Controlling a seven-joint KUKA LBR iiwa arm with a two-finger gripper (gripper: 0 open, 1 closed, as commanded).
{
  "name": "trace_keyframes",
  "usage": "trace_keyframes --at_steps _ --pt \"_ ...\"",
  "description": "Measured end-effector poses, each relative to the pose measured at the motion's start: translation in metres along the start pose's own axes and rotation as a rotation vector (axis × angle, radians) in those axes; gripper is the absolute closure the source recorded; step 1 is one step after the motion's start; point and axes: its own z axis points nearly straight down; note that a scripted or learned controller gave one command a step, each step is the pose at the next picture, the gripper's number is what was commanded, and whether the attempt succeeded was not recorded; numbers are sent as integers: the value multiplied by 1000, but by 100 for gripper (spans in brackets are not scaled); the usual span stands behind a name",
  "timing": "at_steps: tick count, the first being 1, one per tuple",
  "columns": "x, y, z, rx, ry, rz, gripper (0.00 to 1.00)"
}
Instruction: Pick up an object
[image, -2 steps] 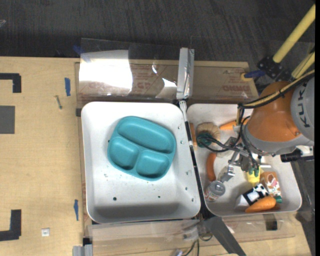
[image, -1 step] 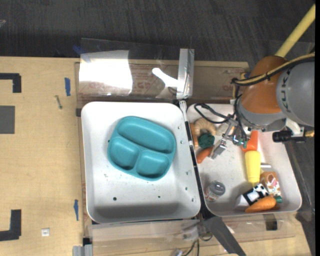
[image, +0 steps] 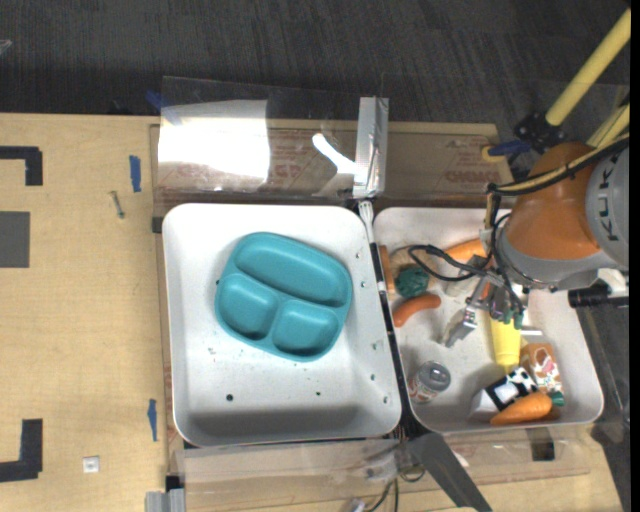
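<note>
Arm reaches from right, gripper (image: 466, 325) low over right bin (image: 585, 405) beside yellow object (image: 506, 340). Fingers' state cannot tell; arm partly hides orange carrot (image: 463, 249).

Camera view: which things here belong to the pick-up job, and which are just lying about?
In the job:
hand, low in the right bin
yellow bottle
orange sausage
teal toy
small clear jar
carrot

Lying about:
teal divided plate in the left bin
blue tape marks on the bench
</note>
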Motion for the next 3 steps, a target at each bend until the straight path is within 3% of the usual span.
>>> trace_keyframes --at_steps 1,2,3 --pt "71 -32 -1 0 0 -36 0" --pt "67 -65 -1 -8 -5 -150 0" --pt "64 -64 -13 -7 -16 -152 100"
